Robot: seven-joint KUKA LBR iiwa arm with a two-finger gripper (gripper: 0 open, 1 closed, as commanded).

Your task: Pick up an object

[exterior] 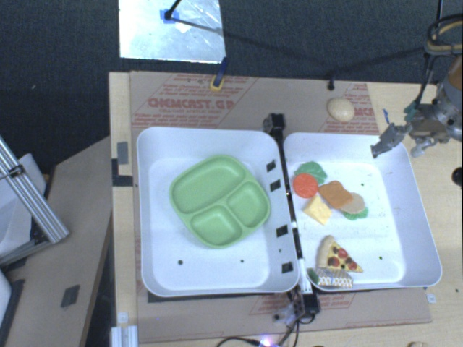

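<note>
gripper [400,139] over right bin's [416,215] far right rim, fingers spread, holding nothing | food pieces [329,194] clustered left-centre, touching | you risk grabbing two or clipping the rim

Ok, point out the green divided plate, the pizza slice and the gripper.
green divided plate [219,201], camera view, on the ridge between its compartments.
pizza slice [337,254], camera view, on the topped middle of the slice.
gripper [400,140], camera view, midway between its two fingers.
</note>
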